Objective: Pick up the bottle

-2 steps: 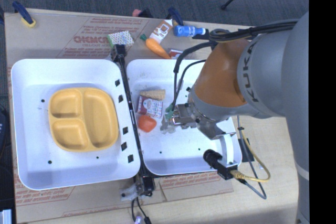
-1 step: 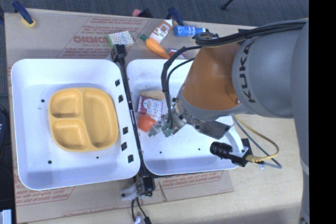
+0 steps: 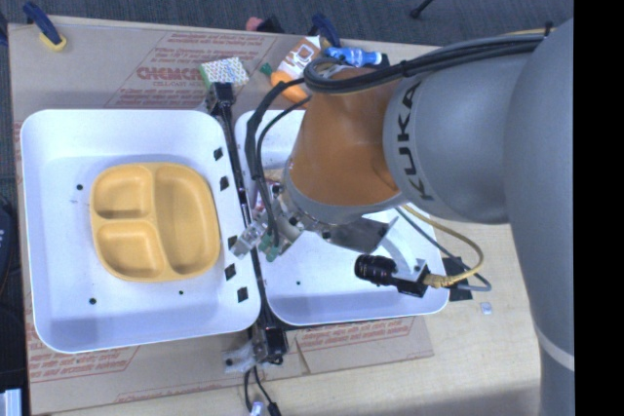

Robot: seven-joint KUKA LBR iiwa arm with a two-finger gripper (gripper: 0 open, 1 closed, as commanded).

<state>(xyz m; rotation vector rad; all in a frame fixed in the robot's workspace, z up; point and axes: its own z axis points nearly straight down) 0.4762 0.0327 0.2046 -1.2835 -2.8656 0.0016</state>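
End effector (image 3: 265,237) sits low at the left edge of the right shallow white bin (image 3: 331,305), just beside the divider between the bins; can't tell how it's set, the arm covers it. Grey KUKA arm with orange band (image 3: 341,146) fills most of the right bin. Bottle: an orange-and-white object with a blue cap (image 3: 310,55) pokes out past the bin's far edge, behind the arm, likely it, mostly hidden. Left shallow white bin (image 3: 58,307) holds a yellow three-compartment plastic tray (image 3: 154,219), lying flat. Both bins on the cardboard-covered desk (image 3: 146,73).
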